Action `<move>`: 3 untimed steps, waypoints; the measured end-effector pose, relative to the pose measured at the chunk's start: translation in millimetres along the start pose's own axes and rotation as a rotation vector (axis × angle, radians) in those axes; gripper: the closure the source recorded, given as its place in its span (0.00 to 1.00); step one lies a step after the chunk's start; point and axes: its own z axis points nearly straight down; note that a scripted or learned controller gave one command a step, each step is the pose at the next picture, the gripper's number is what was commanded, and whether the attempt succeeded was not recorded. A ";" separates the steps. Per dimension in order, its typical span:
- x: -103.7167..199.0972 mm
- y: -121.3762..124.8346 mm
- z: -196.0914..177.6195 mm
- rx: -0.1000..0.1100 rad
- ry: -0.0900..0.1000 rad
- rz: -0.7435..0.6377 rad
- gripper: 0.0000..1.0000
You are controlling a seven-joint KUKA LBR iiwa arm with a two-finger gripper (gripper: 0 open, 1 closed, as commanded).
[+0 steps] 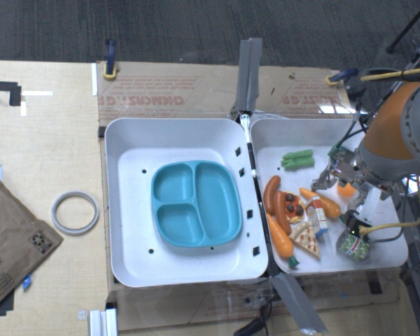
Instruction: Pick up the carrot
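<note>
Carrot [281, 239]: orange, tapered, bottom of right bin [385, 257] | jaws [338, 180]: state unclear

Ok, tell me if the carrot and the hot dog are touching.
Touching. In the camera view the carrot lies against the lower end of the hot dog by the right bin's left wall, no gap between them.

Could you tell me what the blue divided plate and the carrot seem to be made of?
Blue divided plate: likely moulded plastic, given its smooth, even colour and soft sheen. Carrot: probably toy plastic, uniformly orange and glossy, though rubber cannot be ruled out.
</note>
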 end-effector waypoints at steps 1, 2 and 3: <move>-0.2 0.0 -8.2 0.001 0.000 0.002 1.00; 50.2 -40.2 -122.1 -0.001 -0.001 0.003 1.00; 42.3 -48.3 -185.9 -0.002 -0.001 -0.096 1.00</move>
